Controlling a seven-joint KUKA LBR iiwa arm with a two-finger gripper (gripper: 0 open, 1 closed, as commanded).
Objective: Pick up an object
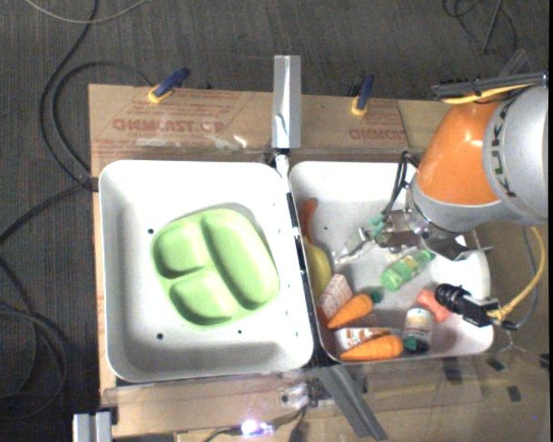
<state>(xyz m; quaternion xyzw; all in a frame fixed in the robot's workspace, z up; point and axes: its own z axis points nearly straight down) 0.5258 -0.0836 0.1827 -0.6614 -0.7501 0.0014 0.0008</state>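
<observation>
- Over the right bin (pixel 300 212) I see my gripper (pixel 380 238) hanging low from the orange-banded arm (pixel 465 159); whether it's spread or closed, I cannot tell.
- Just right and below it lies a green bottle (pixel 406 269), close by.
- Further out: two carrots (pixel 350 310), a small jar (pixel 418 329).
- Left bin (pixel 120 247) holds a green divided tray (pixel 215 265).

Two bins stand side by side on the bench (pixel 120 122). In the left bin (pixel 120 191) lies a divided plate (pixel 217 265). The right bin (pixel 350 178) holds two carrots (pixel 350 309) near its front, a small bottle (pixel 405 270) behind them, and a jar (pixel 418 328) to their right.
</observation>
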